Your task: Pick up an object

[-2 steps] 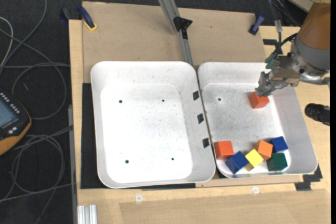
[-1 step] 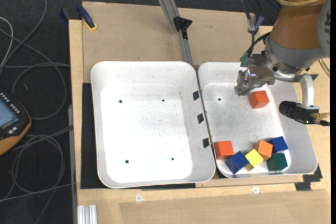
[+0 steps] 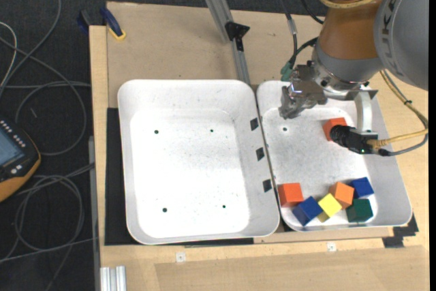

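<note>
My gripper (image 3: pixel 293 108) hangs over the right bin's (image 3: pixel 310 146) far end; jaw state I cannot tell, possibly nothing between. Coloured blocks (image 3: pixel 330 201) cluster at that bin's near edge.

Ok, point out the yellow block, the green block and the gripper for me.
yellow block (image 3: pixel 330 204), camera view, its top face.
green block (image 3: pixel 360 211), camera view, its top face.
gripper (image 3: pixel 291 108), camera view, its lower tip above the right bin.

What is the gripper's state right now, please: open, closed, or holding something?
Gripper: cannot be told; it hangs over the right bin, with no block seen in it.
</note>
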Robot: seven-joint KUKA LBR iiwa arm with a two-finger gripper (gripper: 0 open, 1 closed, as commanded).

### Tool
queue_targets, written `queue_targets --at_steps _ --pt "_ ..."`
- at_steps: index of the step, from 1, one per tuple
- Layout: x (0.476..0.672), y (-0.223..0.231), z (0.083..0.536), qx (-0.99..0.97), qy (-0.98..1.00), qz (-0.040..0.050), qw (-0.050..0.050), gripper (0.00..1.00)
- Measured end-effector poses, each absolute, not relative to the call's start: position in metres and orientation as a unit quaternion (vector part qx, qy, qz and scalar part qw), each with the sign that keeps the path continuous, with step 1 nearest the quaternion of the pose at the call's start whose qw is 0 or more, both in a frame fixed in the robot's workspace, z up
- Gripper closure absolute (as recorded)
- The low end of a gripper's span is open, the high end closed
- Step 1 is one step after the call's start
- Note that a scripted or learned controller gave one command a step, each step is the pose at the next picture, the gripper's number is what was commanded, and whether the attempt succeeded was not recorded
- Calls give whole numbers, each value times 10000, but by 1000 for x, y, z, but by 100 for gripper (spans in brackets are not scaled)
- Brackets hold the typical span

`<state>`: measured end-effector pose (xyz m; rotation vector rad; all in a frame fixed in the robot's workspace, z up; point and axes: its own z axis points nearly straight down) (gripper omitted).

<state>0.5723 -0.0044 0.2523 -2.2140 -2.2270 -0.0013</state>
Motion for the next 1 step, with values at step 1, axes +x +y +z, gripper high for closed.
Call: queue_targets --at_steps 1 --pt "602 39 255 -7050 -7092 -18 -4 100"
